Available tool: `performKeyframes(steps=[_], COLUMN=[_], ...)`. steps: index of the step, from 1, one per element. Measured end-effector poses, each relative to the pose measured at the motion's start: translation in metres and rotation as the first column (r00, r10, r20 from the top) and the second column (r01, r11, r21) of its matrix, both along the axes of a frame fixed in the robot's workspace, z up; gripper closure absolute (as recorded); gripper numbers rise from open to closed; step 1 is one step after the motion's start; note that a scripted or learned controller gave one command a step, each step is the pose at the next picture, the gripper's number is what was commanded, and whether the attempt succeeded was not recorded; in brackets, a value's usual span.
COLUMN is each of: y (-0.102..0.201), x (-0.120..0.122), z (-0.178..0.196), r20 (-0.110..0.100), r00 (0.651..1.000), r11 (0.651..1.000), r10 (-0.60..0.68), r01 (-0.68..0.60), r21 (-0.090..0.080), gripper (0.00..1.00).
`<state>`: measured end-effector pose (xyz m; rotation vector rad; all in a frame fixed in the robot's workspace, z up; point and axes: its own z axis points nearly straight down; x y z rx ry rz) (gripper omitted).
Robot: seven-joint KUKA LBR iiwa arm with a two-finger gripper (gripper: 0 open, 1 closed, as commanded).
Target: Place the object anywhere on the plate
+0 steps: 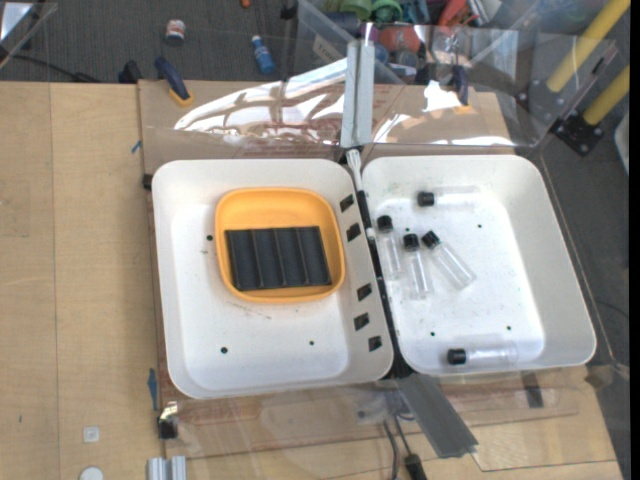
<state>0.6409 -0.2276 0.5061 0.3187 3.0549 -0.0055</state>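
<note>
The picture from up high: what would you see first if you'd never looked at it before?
First, the bright orange plate in the left bin, with a ribbed black block lying on it. Next, five clear vials with black caps scattered in the right bin. Behind the bins stands a clear tub of colourful toys.

Fixed overhead cam – slanted, both bins (180, 298)

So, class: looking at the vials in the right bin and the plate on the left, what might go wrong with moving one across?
1. The clear vials are see-through against the white right bin, so a grasp may miss.
2. Three lie close together; reaching for one could knock its neighbours.
3. The orange plate already carries a ridged black block, so a round vial may roll off.
</note>
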Motion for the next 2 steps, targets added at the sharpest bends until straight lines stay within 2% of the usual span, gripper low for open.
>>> performKeyframes(steps=[2], y=[-0.001], x=[0.001], z=[0.027], r20=[0.026], r00=[1.0], r11=[1.0], r10=[-0.002], r01=[0.002], r21=[-0.003], gripper=[1.0])
